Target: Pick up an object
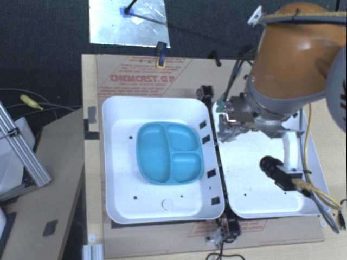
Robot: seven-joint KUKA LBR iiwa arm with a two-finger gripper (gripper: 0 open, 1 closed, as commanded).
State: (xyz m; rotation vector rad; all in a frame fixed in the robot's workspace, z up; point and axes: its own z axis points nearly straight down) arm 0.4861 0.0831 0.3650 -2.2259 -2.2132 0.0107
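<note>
Over the far left corner of the right shallow white bin point(260, 199), the metal gripper point(230, 122) hangs under the grey and orange arm point(295, 47); whether it is wide or closed cannot be told; the blue three-compartment plastic plate point(169, 153) lies flat mid-floor in the left white bin point(116, 145), apart from the gripper.

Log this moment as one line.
tool: over right bin | blue divided plate: in left bin, apart from tool | pick: not done

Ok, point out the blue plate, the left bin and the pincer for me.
blue plate point(168, 153), camera view, its middle, by the divider.
left bin point(122, 166), camera view, bare floor left of the plate.
pincer point(230, 124), camera view, its metal lower end.
</note>
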